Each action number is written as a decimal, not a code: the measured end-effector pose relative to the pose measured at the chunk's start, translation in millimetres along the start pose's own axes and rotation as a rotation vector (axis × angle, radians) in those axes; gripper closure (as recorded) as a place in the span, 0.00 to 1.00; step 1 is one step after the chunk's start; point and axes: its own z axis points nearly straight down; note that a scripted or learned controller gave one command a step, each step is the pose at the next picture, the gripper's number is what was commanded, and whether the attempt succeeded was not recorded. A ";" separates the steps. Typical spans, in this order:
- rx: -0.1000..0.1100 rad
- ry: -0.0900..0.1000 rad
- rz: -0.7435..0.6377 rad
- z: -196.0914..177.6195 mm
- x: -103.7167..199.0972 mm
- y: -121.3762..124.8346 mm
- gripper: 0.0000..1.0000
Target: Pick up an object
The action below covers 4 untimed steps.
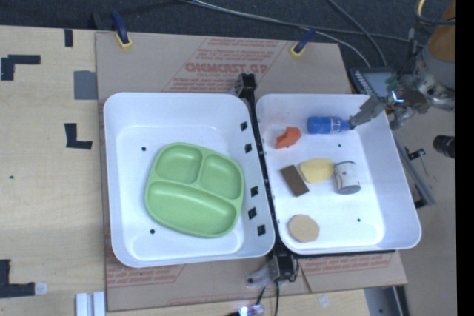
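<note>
blue cylinder (326, 125), lying on its side at the far end of the right bin (400, 226), appears my nearest candidate. my tool (368, 112) sits just beside its right end, near the bin's far right corner; step judged as approach, nothing held. next move: centre over it and descend. whether the tool is wide or narrow i cannot tell; my arm is cut off at the frame's right.
</note>
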 end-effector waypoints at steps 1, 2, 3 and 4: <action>-0.011 -0.003 -0.004 -6.9 0.5 2.4 0.00; -0.008 -0.003 -0.003 46.0 -9.2 -0.5 0.00; -0.005 -0.002 -0.004 110.8 -5.2 -1.3 0.00; -0.013 -0.005 -0.005 163.4 -4.5 -0.4 0.00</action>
